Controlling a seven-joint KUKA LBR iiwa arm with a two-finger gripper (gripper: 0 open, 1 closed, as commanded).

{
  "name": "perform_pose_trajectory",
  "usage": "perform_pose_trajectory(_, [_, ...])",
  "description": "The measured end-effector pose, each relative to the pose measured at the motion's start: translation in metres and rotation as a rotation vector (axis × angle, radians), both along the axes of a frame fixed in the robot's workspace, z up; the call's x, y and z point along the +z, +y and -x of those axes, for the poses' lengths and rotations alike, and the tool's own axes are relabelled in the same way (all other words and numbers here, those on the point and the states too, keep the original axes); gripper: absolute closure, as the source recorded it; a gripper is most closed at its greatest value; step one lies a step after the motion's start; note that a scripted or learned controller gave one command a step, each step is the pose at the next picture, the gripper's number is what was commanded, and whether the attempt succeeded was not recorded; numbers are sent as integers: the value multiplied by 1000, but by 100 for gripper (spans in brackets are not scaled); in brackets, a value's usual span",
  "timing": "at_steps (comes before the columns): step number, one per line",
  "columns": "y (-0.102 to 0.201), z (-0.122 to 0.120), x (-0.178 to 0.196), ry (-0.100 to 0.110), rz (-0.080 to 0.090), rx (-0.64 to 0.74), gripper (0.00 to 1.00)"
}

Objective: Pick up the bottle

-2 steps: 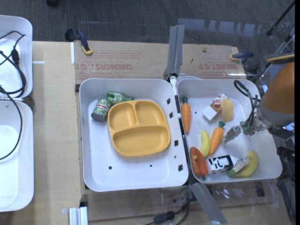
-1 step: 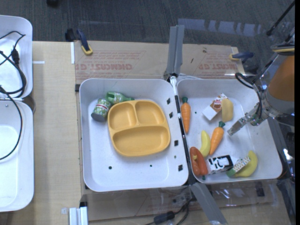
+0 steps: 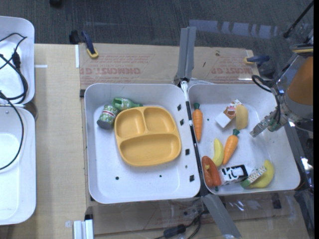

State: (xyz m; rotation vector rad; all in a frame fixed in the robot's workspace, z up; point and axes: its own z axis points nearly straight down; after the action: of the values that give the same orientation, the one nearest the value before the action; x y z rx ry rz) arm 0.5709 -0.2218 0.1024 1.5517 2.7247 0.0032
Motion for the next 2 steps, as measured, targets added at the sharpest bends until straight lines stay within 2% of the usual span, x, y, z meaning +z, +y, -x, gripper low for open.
perform_pose_trajectory(1, [42, -8, -5, 5, -1, -139, 100])
perform_pose_trajectory(2, [43, 13, -11, 7, -2, -277, 100])
